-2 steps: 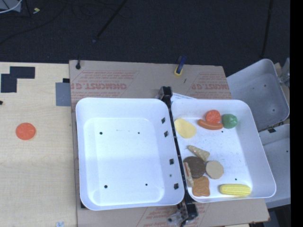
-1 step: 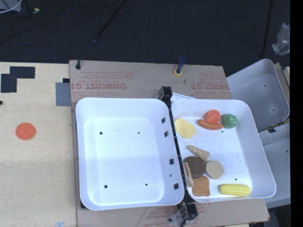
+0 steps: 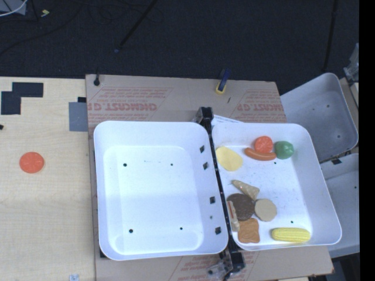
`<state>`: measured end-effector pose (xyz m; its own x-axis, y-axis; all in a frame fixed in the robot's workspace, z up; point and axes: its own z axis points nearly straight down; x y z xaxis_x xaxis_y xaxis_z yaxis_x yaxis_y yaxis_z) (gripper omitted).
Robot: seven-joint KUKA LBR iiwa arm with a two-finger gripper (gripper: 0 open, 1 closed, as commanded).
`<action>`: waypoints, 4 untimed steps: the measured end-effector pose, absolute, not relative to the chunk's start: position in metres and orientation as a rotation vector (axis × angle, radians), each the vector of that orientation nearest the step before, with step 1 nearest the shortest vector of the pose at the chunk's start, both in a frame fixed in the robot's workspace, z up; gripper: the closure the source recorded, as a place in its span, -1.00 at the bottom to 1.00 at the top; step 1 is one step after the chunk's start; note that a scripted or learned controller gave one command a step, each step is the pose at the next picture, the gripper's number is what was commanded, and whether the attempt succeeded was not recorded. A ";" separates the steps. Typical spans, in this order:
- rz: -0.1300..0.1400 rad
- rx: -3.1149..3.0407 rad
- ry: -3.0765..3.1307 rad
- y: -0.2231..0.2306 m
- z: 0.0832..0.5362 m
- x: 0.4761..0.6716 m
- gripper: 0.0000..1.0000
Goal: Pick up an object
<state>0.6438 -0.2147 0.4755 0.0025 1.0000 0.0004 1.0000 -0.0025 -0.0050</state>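
Observation:
The right bin [image 3: 313,174] holds several toy foods. A pale yellow piece [image 3: 229,158] lies near its left wall. At the back sit a red tomato [image 3: 263,143], a red sausage [image 3: 260,154] and a green ball [image 3: 284,150]. Toward the front lie a tan wedge [image 3: 246,188], a dark brown disc [image 3: 240,206], a beige disc [image 3: 265,209], a brown toast piece [image 3: 249,231] and a yellow corn cob [image 3: 290,235].
The left bin [image 3: 108,157] stands beside the right one on a cardboard sheet [image 3: 152,101]. An orange disc [image 3: 31,163] lies on the wooden bench at far left. A grey metal plate [image 3: 319,110] sits at the right. A blue-yellow clip [image 3: 222,82] rests on the cardboard's back edge.

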 end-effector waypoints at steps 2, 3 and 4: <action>0.007 -2.219 -2.212 -0.214 0.455 0.611 1.00; -0.002 -2.221 -2.225 -0.213 0.499 0.613 1.00; -0.002 -2.223 -2.222 -0.213 0.540 0.594 1.00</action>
